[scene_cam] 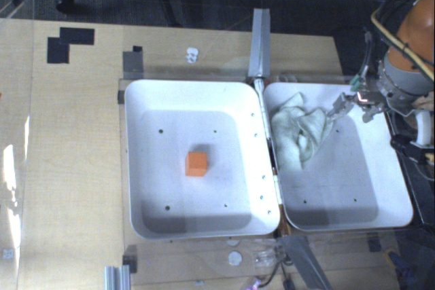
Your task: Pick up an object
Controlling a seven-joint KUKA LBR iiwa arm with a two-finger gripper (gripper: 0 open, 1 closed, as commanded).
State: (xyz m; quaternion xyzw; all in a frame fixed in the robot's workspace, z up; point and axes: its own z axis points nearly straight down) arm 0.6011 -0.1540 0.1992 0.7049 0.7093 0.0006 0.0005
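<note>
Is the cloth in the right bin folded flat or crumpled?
Crumpled. The cloth lies bunched in uneven folds against the left wall of the right bin.

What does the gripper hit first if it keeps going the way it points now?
Probably the cloth. The gripper points left and downward from the right bin's upper right, and the cloth's edge lies right at its tip. Depth is unclear, so it might pass just above the fabric.

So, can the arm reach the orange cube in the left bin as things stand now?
Probably yes. The orange cube lies alone on the floor of the left bin, nothing over it. The gripper is above the right bin by the crumpled cloth, so it must cross the divider.
</note>
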